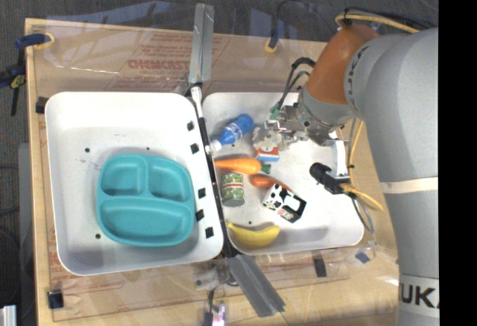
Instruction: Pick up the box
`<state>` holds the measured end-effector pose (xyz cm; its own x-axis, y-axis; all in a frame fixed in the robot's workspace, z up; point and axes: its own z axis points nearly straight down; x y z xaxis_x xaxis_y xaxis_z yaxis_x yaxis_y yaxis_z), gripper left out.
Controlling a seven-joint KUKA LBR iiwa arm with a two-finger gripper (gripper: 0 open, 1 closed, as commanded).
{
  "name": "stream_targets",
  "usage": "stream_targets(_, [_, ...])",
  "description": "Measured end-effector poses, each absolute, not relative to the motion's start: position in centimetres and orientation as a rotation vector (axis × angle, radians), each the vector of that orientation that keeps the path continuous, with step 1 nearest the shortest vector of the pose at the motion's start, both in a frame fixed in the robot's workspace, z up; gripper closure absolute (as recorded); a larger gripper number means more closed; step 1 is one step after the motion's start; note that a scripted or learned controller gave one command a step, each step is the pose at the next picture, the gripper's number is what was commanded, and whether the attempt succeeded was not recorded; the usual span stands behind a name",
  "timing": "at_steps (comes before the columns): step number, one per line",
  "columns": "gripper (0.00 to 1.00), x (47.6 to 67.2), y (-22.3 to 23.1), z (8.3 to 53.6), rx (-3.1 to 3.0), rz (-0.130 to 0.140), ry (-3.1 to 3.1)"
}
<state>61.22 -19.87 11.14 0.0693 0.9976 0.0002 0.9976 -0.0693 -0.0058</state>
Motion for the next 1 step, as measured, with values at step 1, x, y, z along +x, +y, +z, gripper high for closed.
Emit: stream_targets(1, [1.00, 62.60, -13.06, 22.12, -2.271, 0.000, -2.169])
